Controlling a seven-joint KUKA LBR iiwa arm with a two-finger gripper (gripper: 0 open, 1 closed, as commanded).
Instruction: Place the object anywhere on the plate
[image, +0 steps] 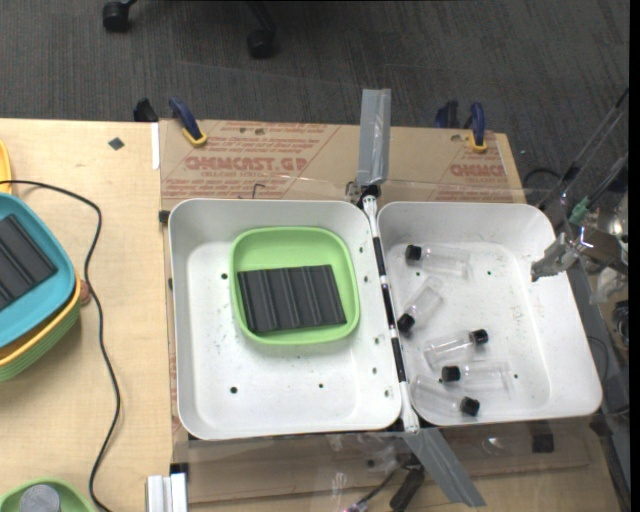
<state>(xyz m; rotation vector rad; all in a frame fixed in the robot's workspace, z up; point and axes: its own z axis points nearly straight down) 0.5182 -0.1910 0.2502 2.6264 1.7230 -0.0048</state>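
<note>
left bin (200, 330): lying on the bench, serving here as the landmark; a shallow white tray with a few small dark dots on its floor.
plate (294, 285): sitting inside the left bin, toward its far side and slightly right of its middle; a light green square plate with rounded corners.
dark insert (292, 298): lying on the plate, a ribbed charcoal rectangle covering most of the plate's flat centre.
right bin (540, 395): lying just beside the left bin, their rims meeting along the shared edge.
vials (455, 345): lying scattered in the right bin, several clear tubes with black caps, none of them sitting in the left bin or on the plate; one is resting near the rim shared with the left bin, the others are spreading toward the near side.
gripper (552, 265): hovering at the far-right rim of the right bin, well apart from the left bin; too small and blurred here, so how wide it is standing and whether it is carrying anything cannot be told.
teal container (35, 275): resting on the wooden table well left of the left bin.
</note>
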